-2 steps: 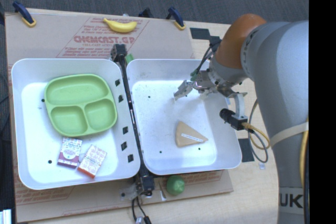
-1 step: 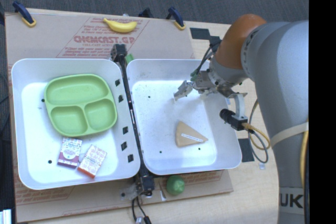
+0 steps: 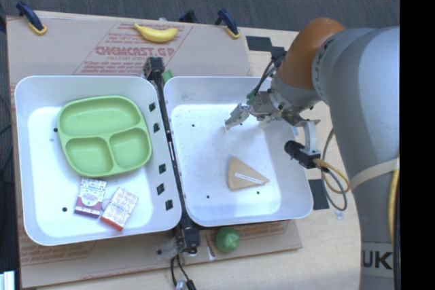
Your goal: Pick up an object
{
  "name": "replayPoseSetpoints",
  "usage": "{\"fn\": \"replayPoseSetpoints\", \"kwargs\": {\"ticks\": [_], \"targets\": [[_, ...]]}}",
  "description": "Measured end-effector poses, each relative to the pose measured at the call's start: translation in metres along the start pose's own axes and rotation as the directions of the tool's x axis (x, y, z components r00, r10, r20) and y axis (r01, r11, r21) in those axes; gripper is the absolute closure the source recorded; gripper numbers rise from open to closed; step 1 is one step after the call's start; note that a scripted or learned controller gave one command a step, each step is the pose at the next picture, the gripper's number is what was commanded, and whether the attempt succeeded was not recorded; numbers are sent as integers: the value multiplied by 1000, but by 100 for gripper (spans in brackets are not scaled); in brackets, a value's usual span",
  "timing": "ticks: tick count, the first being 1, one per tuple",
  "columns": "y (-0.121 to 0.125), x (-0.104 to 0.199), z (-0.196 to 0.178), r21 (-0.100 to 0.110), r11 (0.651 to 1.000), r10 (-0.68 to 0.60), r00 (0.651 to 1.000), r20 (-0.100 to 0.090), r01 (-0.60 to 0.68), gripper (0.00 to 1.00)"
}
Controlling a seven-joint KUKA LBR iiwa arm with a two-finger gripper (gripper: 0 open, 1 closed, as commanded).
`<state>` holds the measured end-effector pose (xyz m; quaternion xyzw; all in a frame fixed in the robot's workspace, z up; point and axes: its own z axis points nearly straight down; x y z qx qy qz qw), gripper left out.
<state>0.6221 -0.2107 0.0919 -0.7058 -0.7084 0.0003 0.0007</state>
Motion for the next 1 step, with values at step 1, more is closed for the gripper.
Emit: {"fn": "replayPoseSetpoints", "kwargs": {"ticks": [1], "targets": [[-4, 0, 0, 2, 1000, 0, 1000, -1, 0, 0]]}}
